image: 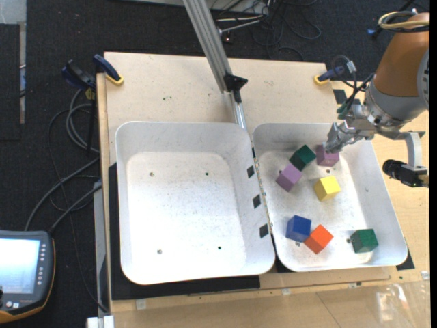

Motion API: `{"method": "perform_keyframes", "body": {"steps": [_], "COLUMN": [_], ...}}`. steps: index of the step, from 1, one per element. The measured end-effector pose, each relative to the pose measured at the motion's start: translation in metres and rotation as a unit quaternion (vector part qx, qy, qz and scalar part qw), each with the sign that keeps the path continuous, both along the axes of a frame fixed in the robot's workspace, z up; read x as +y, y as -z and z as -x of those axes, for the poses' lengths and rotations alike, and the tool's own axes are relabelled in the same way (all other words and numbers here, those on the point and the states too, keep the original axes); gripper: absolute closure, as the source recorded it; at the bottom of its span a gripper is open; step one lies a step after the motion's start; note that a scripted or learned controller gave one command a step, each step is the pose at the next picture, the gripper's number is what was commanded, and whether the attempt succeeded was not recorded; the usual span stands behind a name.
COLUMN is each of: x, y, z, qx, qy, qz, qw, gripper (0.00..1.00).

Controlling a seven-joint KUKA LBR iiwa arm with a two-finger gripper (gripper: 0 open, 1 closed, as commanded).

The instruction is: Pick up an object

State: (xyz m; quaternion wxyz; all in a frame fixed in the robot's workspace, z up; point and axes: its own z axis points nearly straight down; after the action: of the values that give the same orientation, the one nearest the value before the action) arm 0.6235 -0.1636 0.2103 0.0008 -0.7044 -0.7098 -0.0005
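Several small blocks lie in the right bin (pixel 382 203). A dark green block (pixel 302 157) and a purple block (pixel 328 158) sit near its far side. A lighter purple block (pixel 289 178) and a yellow block (pixel 327 187) are around the middle. Toward the near edge a blue block (pixel 298 228) touches an orange block (pixel 319 238), and a green block (pixel 364 240) sits in the near right corner. My gripper (pixel 334 142) reaches in from the right and hangs directly over the purple block, very close to its top. Whether it touches the block is unclear.
The left bin (pixel 136 183) lies beside the right one, sharing a middle wall. A slanted metal pole (pixel 208 36) runs from the top down to the bins' far junction. Clamps sit at the bench's far corners, with cables on the floor to the left.
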Motion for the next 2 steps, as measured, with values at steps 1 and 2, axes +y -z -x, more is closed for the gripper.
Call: {"method": "perform_keyframes", "body": {"steps": [1, 2], "x": [0.049, 0.108], "y": [-0.012, -0.006], "z": [-0.005, -0.014], "qx": [-0.001, 0.0], "qy": [0.0, -0.001], "qz": [0.0003, -0.0002], "qw": [1.0, 1.0], "gripper": [1.0, 1.0]}}
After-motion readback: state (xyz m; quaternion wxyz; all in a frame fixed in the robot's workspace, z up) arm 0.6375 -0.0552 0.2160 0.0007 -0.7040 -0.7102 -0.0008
